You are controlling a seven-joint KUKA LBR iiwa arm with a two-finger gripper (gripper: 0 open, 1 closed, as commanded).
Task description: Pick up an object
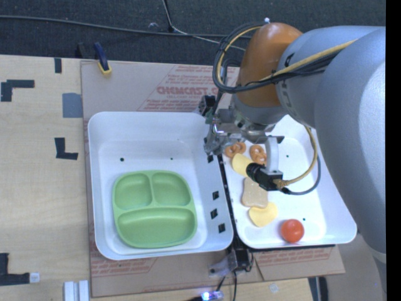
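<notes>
The right bin (326,221) holds small food pieces. Two brown pretzels (236,148) lie side by side at its far left, with a yellow piece (241,163) just in front of them. Nearer the front lie a tan slice of toast (254,195), a pale yellow piece (263,216) and a red tomato (292,230). My gripper (245,144) hangs low over the pretzels at the back left of this bin, under the orange band (266,55). Its body hides what lies directly beneath it.
The left bin (103,137) carries a green divided plate (154,207). The wall between the two bins (220,193) runs just left of the gripper. A yellow cable (307,171) loops from the wrist over the right bin. Cardboard lies under both bins.
</notes>
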